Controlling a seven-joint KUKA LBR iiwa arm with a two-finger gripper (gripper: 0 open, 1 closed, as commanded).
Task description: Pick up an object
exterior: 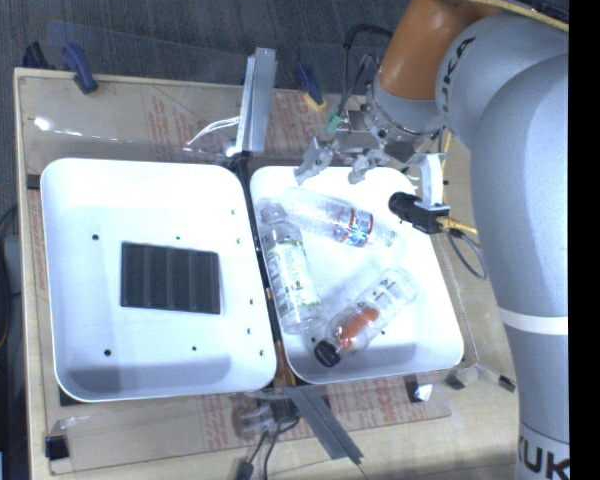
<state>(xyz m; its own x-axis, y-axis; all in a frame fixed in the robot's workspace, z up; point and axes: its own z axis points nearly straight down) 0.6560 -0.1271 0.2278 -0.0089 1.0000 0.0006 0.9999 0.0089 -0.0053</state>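
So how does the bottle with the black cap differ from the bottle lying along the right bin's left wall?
The black-capped bottle lies diagonally near the bin's front, cap toward the front edge, with orange contents showing. The left-wall bottle lies lengthwise along the divider, carries a pale greenish label, and shows no orange. Both are clear plastic, lying on their sides in the right bin.

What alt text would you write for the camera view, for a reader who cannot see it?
A grey arm's tool hangs open over the far edge of the right bin, which holds three clear plastic bottles. The left bin holds a dark ribbed rectangle.
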